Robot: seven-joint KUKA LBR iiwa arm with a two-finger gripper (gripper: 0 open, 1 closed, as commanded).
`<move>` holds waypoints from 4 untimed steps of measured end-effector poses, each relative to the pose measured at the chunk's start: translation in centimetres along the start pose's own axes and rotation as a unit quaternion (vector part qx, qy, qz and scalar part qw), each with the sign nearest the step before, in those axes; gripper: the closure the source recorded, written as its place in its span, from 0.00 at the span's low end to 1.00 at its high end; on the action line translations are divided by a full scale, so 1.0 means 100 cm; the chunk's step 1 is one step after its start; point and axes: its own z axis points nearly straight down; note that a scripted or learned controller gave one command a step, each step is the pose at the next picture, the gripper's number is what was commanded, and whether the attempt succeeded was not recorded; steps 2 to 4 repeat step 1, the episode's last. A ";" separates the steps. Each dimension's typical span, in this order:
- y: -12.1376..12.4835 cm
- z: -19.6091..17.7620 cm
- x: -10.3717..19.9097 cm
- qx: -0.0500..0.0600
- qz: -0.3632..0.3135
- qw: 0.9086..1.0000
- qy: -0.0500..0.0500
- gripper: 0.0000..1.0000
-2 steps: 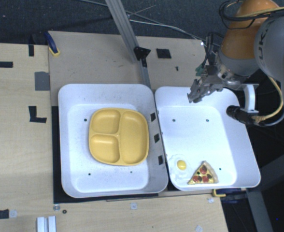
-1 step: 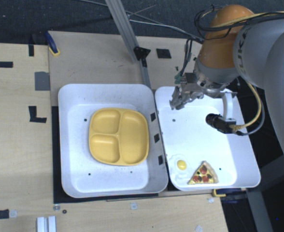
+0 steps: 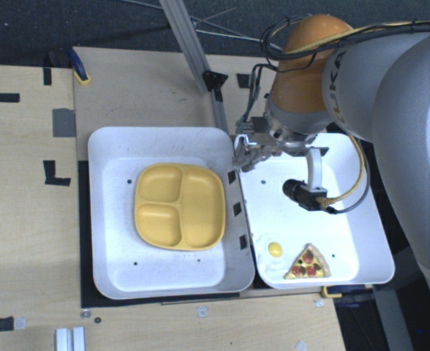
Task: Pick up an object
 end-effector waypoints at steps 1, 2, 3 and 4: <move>-0.017 0.004 0.042 0.000 0.000 1.000 0.000 1.00; -0.017 0.004 0.042 0.000 0.000 1.000 0.000 1.00; -0.017 0.004 0.042 0.000 0.000 1.000 0.000 1.00; -0.017 0.004 0.042 0.000 0.000 1.000 0.000 1.00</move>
